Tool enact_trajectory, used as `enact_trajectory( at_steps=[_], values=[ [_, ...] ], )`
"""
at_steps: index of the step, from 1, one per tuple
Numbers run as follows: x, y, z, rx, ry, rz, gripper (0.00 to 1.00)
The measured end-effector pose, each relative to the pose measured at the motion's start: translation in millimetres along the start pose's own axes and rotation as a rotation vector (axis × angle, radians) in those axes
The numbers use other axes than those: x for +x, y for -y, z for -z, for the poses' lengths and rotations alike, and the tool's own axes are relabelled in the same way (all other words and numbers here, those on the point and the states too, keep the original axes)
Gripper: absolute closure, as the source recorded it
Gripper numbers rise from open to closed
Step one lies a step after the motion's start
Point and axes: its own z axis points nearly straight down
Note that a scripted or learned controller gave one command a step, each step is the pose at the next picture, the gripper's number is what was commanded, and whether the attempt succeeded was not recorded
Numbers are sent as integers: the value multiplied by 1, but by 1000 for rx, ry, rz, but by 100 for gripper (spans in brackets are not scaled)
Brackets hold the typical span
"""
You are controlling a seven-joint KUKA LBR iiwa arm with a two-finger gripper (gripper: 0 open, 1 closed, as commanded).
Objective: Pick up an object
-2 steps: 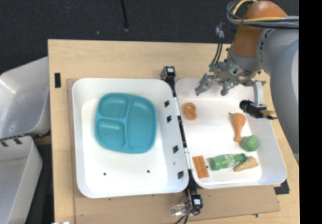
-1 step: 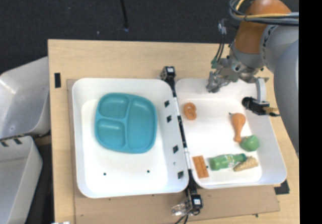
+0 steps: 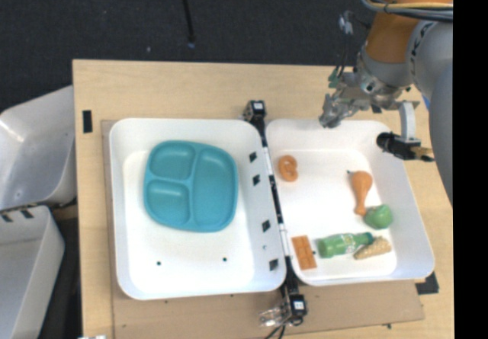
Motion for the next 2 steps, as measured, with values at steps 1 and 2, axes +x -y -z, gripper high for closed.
enact_trajectory(
  at_steps=[1,2],
  values=[
    [3,7,59,-1,1,1,100],
    [2,6,89,1,0,3,100]
  ],
)
